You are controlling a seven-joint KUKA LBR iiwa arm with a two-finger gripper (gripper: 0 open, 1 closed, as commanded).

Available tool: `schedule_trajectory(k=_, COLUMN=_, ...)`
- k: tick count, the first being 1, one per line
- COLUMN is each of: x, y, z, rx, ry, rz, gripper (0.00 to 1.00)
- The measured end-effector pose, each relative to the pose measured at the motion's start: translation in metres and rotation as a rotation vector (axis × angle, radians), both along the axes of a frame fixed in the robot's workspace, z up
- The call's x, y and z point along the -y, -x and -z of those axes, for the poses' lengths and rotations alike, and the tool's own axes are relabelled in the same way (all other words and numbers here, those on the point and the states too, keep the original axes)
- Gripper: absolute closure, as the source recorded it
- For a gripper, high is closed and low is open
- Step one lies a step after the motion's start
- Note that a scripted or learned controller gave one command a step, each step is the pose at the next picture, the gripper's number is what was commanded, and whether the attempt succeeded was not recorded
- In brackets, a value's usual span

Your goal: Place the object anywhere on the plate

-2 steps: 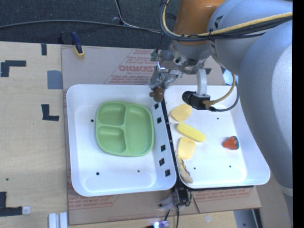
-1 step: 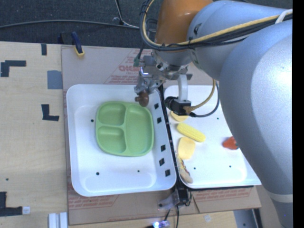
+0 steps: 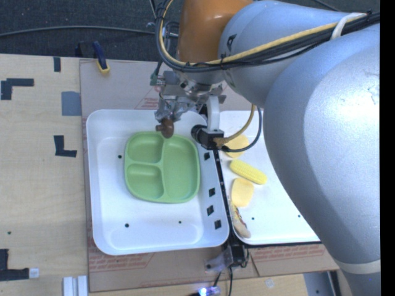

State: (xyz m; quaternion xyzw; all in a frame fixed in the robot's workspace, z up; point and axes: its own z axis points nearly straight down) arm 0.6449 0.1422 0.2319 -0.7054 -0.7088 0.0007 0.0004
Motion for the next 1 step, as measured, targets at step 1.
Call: schedule_trajectory(k=1, x=0.0019, y=-0.0001, z=-0.0001, rx=0.000, ry=0.001, rz=0.002, gripper=0.00)
